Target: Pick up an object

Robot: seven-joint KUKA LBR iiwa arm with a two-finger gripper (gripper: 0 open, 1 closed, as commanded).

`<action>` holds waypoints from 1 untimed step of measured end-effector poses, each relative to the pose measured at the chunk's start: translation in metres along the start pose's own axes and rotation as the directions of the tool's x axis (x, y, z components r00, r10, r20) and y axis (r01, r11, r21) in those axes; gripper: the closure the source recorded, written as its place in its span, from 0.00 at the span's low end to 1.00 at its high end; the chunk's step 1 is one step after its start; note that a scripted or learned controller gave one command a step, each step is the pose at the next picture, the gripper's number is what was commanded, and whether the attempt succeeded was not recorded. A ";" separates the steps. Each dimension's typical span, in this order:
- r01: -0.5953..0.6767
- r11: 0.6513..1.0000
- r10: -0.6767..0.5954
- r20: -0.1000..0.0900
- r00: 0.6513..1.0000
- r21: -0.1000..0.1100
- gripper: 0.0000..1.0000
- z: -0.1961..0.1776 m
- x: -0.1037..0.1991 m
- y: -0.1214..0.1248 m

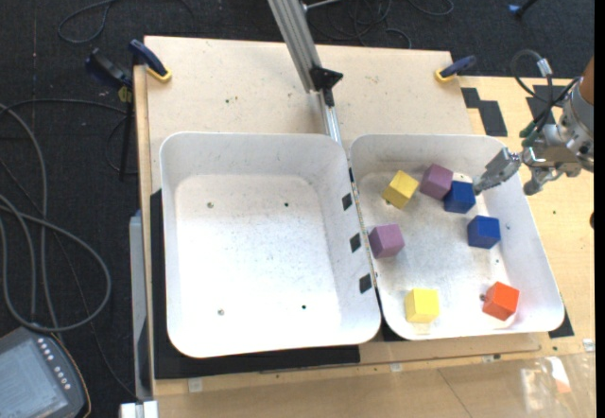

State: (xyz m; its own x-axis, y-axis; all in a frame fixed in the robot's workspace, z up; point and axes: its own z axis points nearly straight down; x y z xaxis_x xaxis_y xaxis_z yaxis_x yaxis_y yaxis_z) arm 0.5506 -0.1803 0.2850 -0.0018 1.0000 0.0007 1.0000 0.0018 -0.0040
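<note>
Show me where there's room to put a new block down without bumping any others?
The left bin has bare floor from wall to wall. In the right bin, the open patch lies between the purple block, the lower blue block and the lower yellow block. It's crowded at the back, around the upper yellow, purple and blue blocks near the gripper.

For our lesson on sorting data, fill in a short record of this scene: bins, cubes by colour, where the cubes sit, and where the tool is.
bins: two white, side by side; left bin, right bin
cubes: seven, all in the right bin
yellow: two
purple: two
blue: two
orange: one, near corner
tool: over the right bin's far right edge, open, holding nothing
nearest cube to tool: the upper blue one
</note>
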 end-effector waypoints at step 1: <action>0.000 1.000 0.000 0.001 1.000 -0.004 0.00 -0.002 0.000 0.001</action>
State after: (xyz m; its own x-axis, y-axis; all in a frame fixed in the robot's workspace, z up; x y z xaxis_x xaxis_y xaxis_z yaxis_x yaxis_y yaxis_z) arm 0.5512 -0.1804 0.2872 -0.0014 1.0000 -0.0005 1.0000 0.0014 0.0002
